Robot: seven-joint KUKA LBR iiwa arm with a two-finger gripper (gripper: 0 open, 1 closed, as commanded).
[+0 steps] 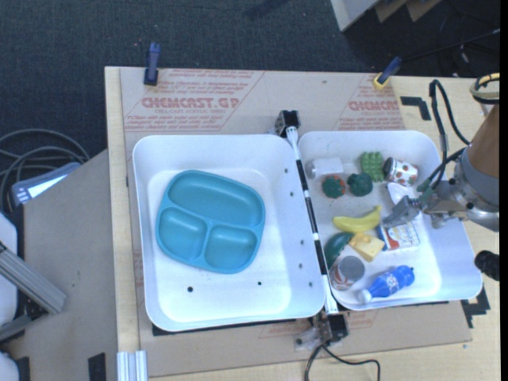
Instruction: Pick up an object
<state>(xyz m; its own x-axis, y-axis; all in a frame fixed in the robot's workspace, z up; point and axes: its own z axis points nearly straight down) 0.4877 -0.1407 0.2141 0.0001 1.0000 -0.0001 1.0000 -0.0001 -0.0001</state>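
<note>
The right bin point(456, 248) holds several small objects. At its back lie a white block point(327, 166), a green studded toy point(371, 164) and a small patterned cup point(401, 171). A yellow banana point(357, 221) lies mid-bin, with a yellow wedge point(367, 247) and a red-and-white carton point(402, 236) just in front of it. A blue bottle point(390, 282) and a tin can point(348, 270) sit at the front. My gripper point(406, 207) reaches in from the right and hovers over the carton's back edge, right of the banana's tip.
The left bin point(151, 165) carries a blue divided plate point(210, 221). Two round green toys point(334, 186) point(359, 184) sit behind the banana, and a dark green piece point(336, 244) lies by the divider. Black cables point(440, 117) run along the arm at the right.
</note>
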